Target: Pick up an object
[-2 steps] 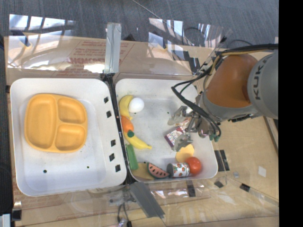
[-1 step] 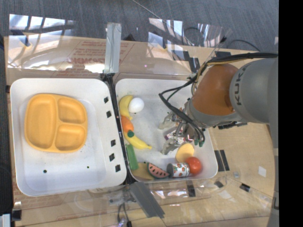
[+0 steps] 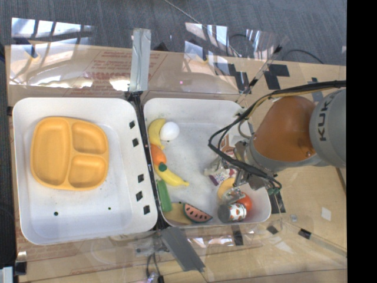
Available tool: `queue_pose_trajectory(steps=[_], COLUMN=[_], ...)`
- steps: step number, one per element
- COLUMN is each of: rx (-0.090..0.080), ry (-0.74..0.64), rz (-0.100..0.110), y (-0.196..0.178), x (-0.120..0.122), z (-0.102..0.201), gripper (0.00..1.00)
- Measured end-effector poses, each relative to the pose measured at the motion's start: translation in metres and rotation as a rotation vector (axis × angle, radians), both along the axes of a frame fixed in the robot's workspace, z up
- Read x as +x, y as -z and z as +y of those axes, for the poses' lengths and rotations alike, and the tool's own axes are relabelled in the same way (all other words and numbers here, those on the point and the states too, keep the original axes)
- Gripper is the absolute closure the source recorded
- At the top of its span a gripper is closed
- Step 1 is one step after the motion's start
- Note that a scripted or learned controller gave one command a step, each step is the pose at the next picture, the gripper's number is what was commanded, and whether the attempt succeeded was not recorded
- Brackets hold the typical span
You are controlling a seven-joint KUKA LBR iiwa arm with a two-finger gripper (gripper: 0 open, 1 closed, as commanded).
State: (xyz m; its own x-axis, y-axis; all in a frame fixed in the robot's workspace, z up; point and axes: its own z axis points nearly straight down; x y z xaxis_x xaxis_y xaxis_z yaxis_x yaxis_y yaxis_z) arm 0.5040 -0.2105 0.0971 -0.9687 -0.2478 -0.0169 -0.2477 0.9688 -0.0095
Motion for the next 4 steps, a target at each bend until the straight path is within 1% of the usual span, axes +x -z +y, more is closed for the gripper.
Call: queue_pose_trajectory(steps=[1,2,3,4], rx=[0.000,0.004,0.005,0.008], ry=[-0.009,0.001,0.186,0.203], rz=[0.000,0.007,0.013,0.021], y=[-0.010,-0.116,-0.170,-0.105], x=[0.002,0.000,0.039,0.063], z=[0.002,0.091,0.052,0.121], gripper=[1.00,1.00,1.00,1.00])
